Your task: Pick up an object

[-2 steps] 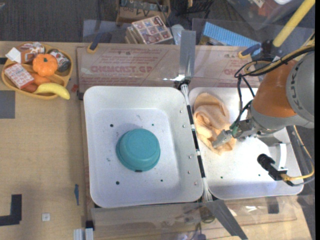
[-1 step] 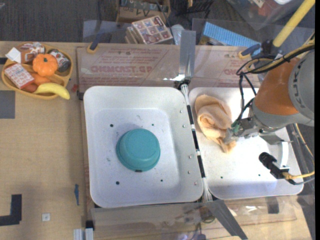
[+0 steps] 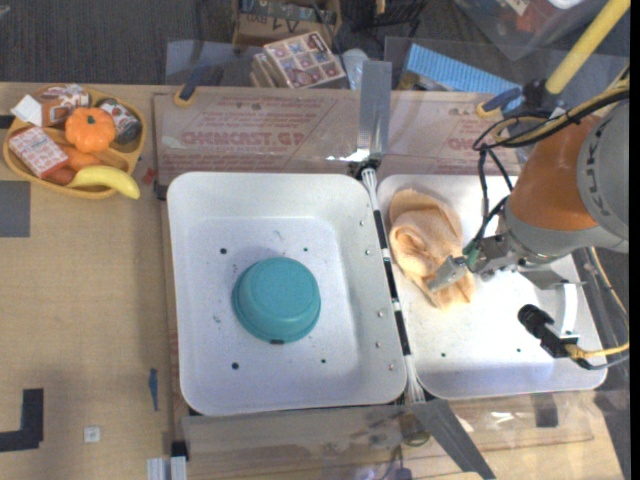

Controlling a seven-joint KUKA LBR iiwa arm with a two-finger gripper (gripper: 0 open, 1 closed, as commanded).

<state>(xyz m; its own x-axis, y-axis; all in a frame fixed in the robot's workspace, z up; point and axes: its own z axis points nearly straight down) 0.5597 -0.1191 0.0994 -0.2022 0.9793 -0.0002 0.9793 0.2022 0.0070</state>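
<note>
The gripper (image 3: 458,266) sits low over the tan cloth-like object (image 3: 425,243) at the left side of the right bin (image 3: 500,358); its tips blur into the object, so a grasp cannot be told. One teal bowl (image 3: 277,299) lies upside down in the left bin (image 3: 200,228), beyond the divider from the object.

One fixed camera looks down at a slant on both white bins (image 3: 190,268), arm (image 3: 565,183) entering from the right.

Even, bright overhead lighting. Mild glare on the white bins (image 3: 200,208); soft shadow beneath the teal bowl (image 3: 277,299). Focus slightly soft throughout; background dim.
</note>
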